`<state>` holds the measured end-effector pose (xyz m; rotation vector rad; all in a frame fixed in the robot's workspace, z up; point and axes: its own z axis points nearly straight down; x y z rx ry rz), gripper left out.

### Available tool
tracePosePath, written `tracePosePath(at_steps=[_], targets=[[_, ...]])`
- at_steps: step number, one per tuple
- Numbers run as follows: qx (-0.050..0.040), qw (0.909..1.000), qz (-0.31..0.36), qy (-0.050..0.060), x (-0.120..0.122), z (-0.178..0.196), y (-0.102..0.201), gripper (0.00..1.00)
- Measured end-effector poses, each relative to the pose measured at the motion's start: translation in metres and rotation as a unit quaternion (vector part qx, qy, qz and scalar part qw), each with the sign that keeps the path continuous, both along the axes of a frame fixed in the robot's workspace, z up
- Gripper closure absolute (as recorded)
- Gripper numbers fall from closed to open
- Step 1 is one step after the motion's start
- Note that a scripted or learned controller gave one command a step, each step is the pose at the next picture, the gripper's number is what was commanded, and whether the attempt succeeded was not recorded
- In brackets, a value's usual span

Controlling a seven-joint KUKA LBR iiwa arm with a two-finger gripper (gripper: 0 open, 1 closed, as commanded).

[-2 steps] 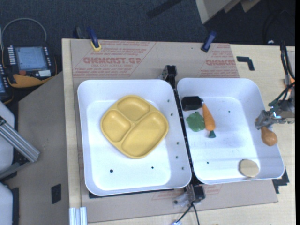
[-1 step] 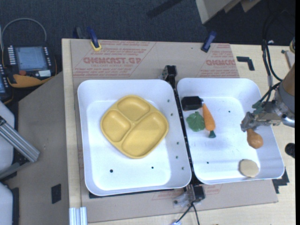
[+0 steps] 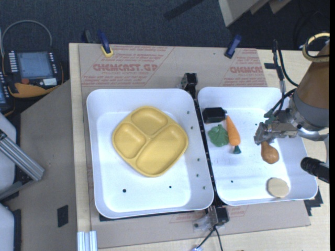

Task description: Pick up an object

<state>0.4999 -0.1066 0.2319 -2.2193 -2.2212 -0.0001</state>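
Accordingly, found the gripper [image 3: 267, 136] low over the right bin [image 3: 246, 166], at its far-right side, poised just above and touching or nearly touching the top of a brown pear-shaped item [image 3: 270, 154]. Could not judge the degree of opening from this slanted view, nor confirm anything held. Took the brown pear-shaped item as the likely target, lying on the bin floor near the right wall, well apart from its neighbours. Judged the step in hand to be the final approach and closure. Recommended centring squarely over the broadest part of the item, descending straight without sideways drift, closing only once level with its middle, then lifting slowly and checking for slip. Considered the rounded, tapering body liable to roll or squeeze out under an off-centre grip; considered the nearby bin wall a possible obstruction. Counted two white bins side by side, left bin [image 3: 104, 184] and right. Counted one yellow divided plate [image 3: 150, 140] in the left bin. Counted five items in the right bin: one black block [image 3: 213, 114], one green broccoli piece [image 3: 218, 135], one orange carrot [image 3: 232, 130] just beside it, the one brown item, and one tan round disc [image 3: 278, 187] near the front corner. Counted two blue clamps [image 3: 106, 43] on the far edge of the board.
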Motion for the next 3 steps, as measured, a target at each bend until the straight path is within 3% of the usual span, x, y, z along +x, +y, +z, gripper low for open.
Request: tracePosePath(at_steps=[2,3], targets=[[0.0006,1.0,0.002,0.001,0.0,-0.02,0.107,1.0],[0.0,1.0,0.003,-0.002,-0.001,-0.008,0.155,1.0]])
